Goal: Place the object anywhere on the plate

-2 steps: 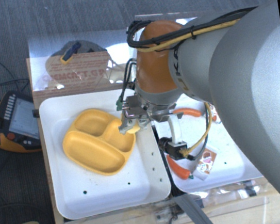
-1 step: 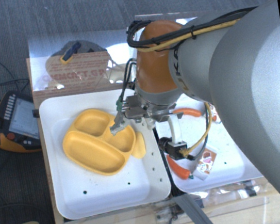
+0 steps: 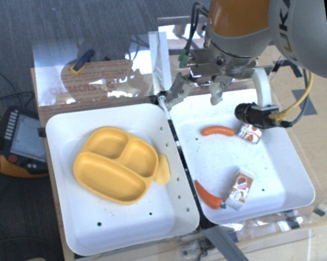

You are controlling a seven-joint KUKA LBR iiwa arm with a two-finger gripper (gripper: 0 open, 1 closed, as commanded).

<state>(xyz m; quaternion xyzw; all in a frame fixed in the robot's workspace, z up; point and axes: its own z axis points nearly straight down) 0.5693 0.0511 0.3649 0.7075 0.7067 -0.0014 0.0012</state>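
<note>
On the far left, off the bench, an orange-and-black handheld controller (image 3: 12, 142) lies on the dark carpet with black cables trailing from it. Next comes the left bin (image 3: 75, 231), white and shallow, and inside it rests the yellow plate (image 3: 116, 163), a three-compartment dish set at a slant with nothing lying in its hollows. Behind that bin, a clear plastic cover (image 3: 98, 79) lies across a cardboard surface.

Across the divider, the right bin (image 3: 294, 189) carries four small things. Near its front left corner lies an orange carrot-like toy (image 3: 208, 194) with a green tip, and just beside it, touching or almost so, a small brown-and-white carton (image 3: 240, 189). Further back sits an orange sausage-shaped object (image 3: 217, 131), and to its right a small red-and-white carton (image 3: 250, 133), near a black cylindrical fitting on the arm.

Above the back edge of the right bin hangs the grey and orange arm, with the jaws (image 3: 199, 91) seen from above; two metal fingers splay apart and hold nothing between them.
</note>
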